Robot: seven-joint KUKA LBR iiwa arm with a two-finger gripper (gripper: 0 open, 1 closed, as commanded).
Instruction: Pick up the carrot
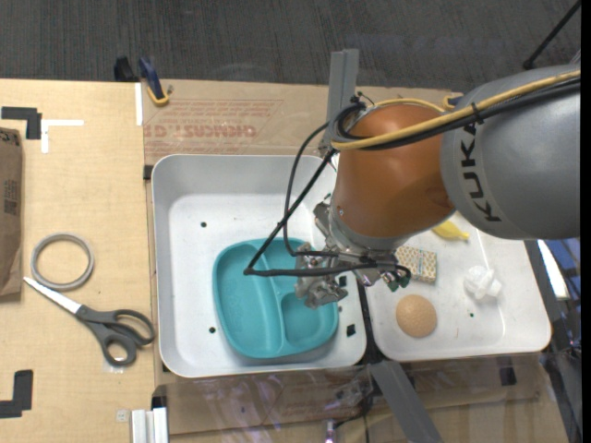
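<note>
My gripper hovering over teal tray, can't tell its grip state; no carrot spotted near tray, probably searching.

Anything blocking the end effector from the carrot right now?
Cannot tell. The end effector hangs over the teal divided tray in the left bin. The arm's orange band covers the bins' shared edge, so the carrot may lie hidden under it.
</note>
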